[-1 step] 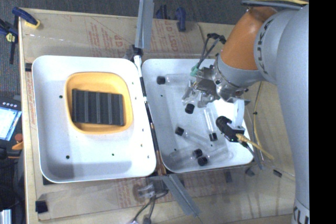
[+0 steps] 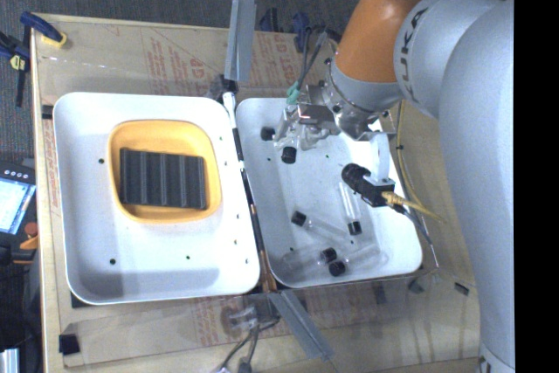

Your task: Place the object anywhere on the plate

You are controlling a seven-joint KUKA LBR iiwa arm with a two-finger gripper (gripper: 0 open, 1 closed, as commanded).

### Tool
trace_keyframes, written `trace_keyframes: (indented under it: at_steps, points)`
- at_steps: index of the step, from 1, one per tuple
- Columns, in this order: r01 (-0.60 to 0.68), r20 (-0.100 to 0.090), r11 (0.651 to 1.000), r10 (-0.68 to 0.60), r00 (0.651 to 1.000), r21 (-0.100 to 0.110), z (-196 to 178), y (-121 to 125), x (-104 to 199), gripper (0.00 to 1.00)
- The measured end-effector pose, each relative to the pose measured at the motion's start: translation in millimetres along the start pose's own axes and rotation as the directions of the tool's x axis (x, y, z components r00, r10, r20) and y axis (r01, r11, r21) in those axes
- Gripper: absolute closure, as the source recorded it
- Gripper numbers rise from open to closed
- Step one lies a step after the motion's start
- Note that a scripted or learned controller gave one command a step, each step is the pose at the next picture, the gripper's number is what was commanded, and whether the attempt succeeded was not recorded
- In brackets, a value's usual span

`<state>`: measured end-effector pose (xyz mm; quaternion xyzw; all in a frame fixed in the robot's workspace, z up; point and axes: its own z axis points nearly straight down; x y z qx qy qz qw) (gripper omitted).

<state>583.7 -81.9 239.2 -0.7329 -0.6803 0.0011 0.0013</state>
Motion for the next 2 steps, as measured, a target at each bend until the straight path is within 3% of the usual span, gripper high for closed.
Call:
trace_keyframes:
  at_steps: [1, 2]
  points:
    - [0.234, -0.001, 0.972, -0.234, 0.972, 0.003, 48.9, 17.4, 63.0, 1.0]
    - [0.234, 0.0, 0.972, -0.234, 0.972, 0.003, 48.7, 17.5, 62.8, 0.0]
